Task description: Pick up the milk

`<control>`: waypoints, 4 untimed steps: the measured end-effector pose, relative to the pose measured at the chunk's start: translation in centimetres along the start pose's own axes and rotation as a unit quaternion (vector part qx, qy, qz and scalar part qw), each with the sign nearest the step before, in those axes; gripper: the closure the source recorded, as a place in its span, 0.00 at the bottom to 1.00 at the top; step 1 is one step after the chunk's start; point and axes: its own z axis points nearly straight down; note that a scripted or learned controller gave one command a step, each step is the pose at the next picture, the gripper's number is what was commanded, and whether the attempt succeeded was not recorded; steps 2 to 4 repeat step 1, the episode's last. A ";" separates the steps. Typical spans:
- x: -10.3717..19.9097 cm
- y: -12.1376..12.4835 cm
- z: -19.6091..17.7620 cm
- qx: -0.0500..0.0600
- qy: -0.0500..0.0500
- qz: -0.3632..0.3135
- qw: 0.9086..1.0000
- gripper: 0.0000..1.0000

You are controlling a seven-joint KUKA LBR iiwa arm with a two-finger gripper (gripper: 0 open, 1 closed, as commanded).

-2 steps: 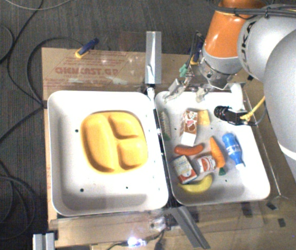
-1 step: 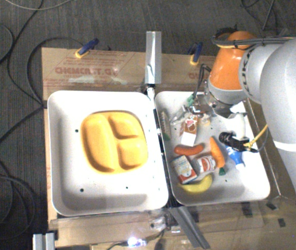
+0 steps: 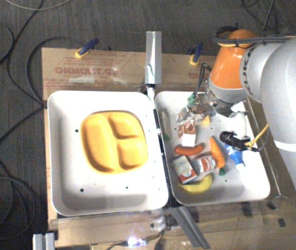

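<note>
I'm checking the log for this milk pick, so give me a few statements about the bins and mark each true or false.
1. A yellow divided tray lies in the left bin. True.
2. The banana lies in the left bin. False: it lies at the near edge of the right bin, below the cartons.
3. The gripper is over the far end of the right bin. True.
4. A sausage lies in the right bin, between a carton above it and the cartons below it. True.
5. The carrot lies on the yellow tray. False: it lies in the right bin, right of the sausage.
</note>
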 end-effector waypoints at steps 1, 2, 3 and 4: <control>8.6 -8.9 -5.7 -0.002 0.000 0.052 0.999 1.00; 8.6 -8.9 -5.7 -0.002 0.000 0.052 0.999 1.00; 8.6 -8.9 -5.7 -0.002 0.000 0.052 0.999 1.00; 8.6 -8.9 -5.7 -0.002 0.000 0.052 0.999 1.00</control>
